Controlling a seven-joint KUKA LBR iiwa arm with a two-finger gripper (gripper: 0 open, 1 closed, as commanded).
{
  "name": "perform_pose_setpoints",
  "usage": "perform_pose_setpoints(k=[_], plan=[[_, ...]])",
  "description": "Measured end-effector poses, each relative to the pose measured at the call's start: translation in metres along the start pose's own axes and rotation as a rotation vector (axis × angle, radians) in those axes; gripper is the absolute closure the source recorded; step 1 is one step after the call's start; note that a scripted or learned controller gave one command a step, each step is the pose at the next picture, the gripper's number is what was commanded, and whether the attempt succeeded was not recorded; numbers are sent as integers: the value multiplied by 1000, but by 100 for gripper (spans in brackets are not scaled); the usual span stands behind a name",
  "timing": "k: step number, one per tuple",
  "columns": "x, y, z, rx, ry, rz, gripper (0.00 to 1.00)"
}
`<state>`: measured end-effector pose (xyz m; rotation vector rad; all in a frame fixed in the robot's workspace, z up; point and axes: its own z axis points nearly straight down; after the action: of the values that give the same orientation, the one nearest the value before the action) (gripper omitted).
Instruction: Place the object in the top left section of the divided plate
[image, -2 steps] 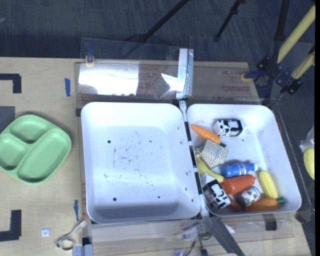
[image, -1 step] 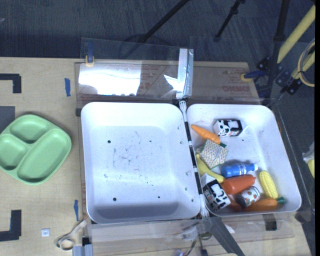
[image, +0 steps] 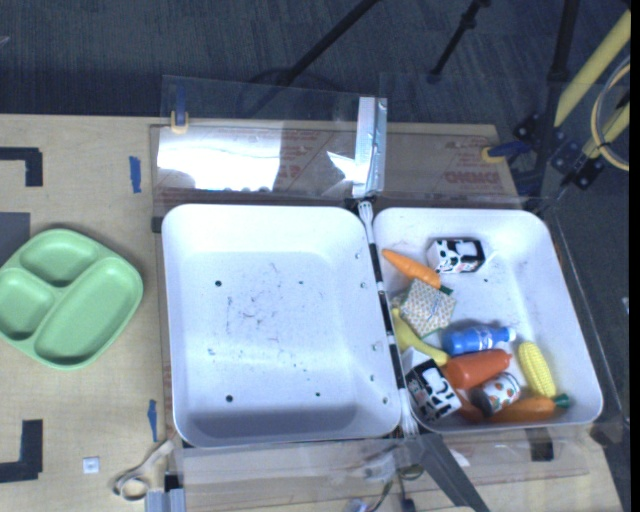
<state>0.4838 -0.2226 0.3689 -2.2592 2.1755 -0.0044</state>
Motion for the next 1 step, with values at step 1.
perform_pose_setpoints(k=[1], plan=[[-23,2,-7,-2,-2,-479,100]])
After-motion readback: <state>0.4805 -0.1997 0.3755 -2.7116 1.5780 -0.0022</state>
